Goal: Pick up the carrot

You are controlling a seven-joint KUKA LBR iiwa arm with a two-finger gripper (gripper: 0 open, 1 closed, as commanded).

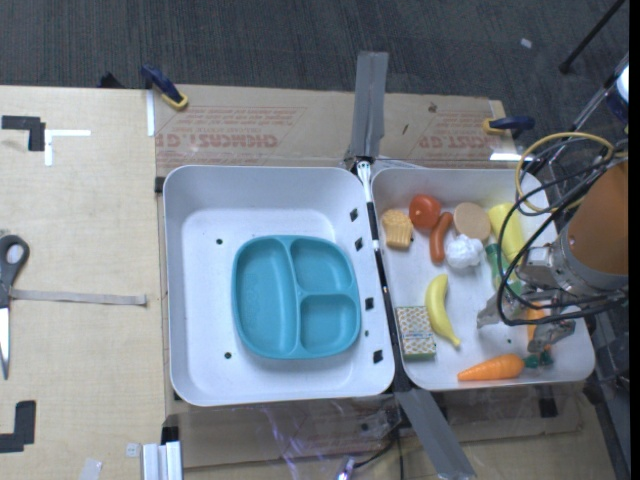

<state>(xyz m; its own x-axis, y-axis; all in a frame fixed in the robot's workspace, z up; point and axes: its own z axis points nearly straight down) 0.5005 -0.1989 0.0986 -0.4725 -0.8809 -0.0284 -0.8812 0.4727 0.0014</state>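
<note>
The carrot (491,369), orange with a green top at its right end, lies along the front wall of the right bin (432,376), near the bin's front right corner. My gripper (520,320) hangs low over the right side of that bin, just behind and slightly right of the carrot, half hidden by black and yellow cables. The carrot rests on the bin floor, apart from the gripper. The arm's orange band (606,224) sits above the bin's right edge.
The right bin also holds a banana (440,309), a patterned block (415,331), corn (397,229), a tomato (424,209), a sausage (440,237), a white lump (463,253) and a yellow item (505,231). A teal divided plate (297,296) lies in the left bin (190,268).
</note>
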